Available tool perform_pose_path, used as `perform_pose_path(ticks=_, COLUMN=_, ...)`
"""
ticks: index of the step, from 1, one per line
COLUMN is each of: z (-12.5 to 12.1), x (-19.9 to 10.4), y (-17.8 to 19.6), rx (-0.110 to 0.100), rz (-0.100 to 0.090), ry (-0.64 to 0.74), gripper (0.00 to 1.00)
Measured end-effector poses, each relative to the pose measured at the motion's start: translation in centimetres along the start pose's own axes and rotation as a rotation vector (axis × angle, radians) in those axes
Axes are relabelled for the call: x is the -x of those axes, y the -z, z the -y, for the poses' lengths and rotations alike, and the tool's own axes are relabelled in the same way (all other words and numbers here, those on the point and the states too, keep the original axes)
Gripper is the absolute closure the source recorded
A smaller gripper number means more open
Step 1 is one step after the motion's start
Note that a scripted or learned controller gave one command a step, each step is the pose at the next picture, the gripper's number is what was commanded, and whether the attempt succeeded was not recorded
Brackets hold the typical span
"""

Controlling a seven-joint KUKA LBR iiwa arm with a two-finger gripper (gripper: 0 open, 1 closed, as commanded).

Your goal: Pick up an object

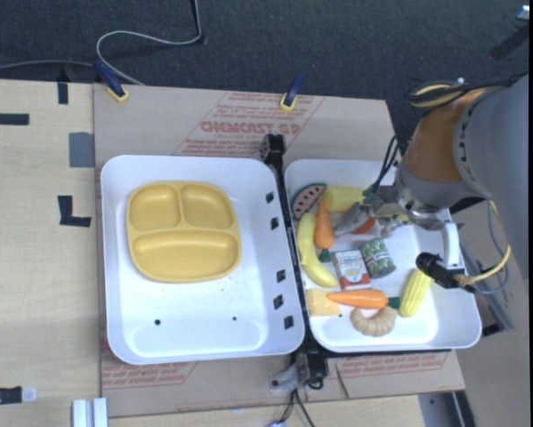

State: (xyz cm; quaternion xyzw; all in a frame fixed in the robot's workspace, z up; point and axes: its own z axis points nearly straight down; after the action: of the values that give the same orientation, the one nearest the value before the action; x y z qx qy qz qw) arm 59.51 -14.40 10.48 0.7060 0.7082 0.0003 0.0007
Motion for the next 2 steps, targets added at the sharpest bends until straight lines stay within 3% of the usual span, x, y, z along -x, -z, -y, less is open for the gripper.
perform_pose_path(ticks=1, z=0.04, x=-0.1, y=0.88, rx=-0.002, rz=-0.002, ry=0.001, gripper=1.0)
perform_pose_path(ticks=2, z=0.01, x=-0.11, y=0.9, rx=-0.001, rz=-0.002, ry=0.001, gripper=0.0)
